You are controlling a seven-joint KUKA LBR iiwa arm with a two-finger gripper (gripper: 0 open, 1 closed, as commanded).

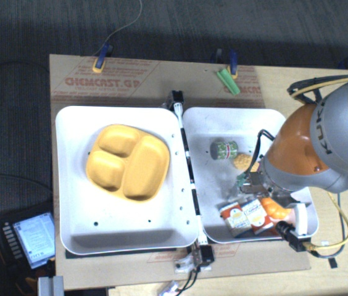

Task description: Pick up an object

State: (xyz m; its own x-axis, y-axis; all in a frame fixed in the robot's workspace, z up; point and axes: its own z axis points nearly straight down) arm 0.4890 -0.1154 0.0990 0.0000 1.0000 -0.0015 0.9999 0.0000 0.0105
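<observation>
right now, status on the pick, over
Gripper low in right bin, nothing seen held. Small green can and tan piece lie just ahead of it. Orange-and-white packages crowd the near corner. Yellow tray sits in left bin.

Robot lab: KUKA arm (pixel 322 147), clamped bins (pixel 69 165), cables.

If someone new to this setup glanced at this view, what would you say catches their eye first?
Most likely the big yellow three-compartment tray, alone in the left bin. Next, the arm's orange band looming over the right bin, where the gripper sits low among small clutter: a green-labelled can, a tan piece beside it, and an orange-and-white packet near the front wall.
</observation>
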